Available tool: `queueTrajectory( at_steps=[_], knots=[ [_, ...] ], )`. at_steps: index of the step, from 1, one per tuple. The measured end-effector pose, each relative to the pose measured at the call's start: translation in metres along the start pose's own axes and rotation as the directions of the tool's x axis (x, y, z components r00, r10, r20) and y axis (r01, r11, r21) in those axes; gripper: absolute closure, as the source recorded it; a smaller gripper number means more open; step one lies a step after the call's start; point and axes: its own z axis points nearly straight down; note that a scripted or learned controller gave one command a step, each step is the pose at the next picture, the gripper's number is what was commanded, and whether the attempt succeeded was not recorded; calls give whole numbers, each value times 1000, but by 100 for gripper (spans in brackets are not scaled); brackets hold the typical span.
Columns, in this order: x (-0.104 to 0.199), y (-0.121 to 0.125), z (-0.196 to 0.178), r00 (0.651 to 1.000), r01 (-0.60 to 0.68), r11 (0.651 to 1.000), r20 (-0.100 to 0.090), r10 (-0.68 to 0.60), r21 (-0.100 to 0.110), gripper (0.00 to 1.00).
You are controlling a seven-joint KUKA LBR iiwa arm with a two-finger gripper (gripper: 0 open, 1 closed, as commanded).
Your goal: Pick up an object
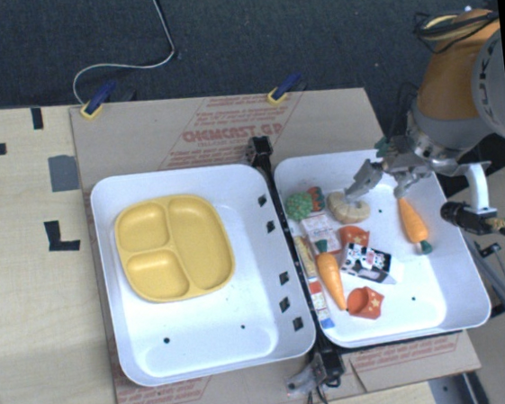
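The pincer (379,182) is seen spread, nothing between its fingers. The beige mushroom (347,206) lies just beneath its nearer fingertip. It should be straddled squarely before closing, the orange carrot (412,222) being left aside.

just one camera here, fixed up above the counter (24,268) and tilted down at a slant, so the far edge of the counter and a dark carpeted floor (259,24) sit along the top of the frame. it's set back enough that both white bins fit in whole, the left bin (124,347) and the right bin (445,301) side by side around the middle. the arm (461,82) comes in from the right edge, cropped partway by the frame.
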Motion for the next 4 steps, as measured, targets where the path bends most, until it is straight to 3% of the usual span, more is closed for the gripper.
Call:
queueTrajectory(
  at_steps=[1,2,3,4],
  knots=[
    [14,6,97,1000,-1,1000,3,2,-9,0],
    [23,-18,102,1000,-3,1000,5,3,-24,0],
    [27,-16,90,1000,-1,1000,-4,1,-24,100],
    [82,-63,-17,1000,1,1000,0,-1,-2,100]
  ],
)
